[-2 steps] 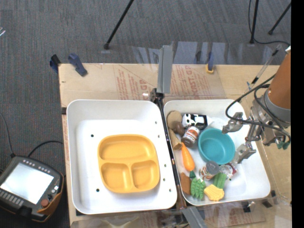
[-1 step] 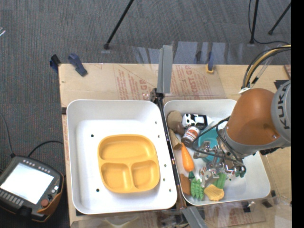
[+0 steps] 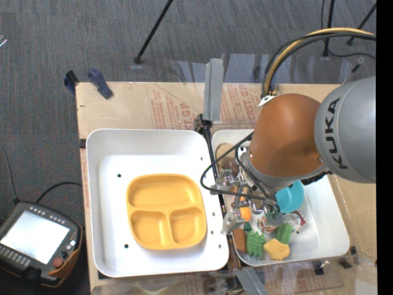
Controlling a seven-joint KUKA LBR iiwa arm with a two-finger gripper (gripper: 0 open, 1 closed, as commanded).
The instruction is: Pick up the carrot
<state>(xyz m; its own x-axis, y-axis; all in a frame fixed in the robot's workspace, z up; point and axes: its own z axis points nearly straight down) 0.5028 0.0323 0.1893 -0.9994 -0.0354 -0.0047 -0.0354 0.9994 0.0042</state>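
I see the carrot (image 3: pixel 239 241) lying just below-left of my tool (image 3: pixel 249 217), long axis near-vertical; finger state cannot be told.

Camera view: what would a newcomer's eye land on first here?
The big KUKA arm, grey with an orange band, fills the right side and hangs over the right bin. Under it sits a cluster of small toys, with a blue cup at its edge. In the left bin lies a yellow divided plate.
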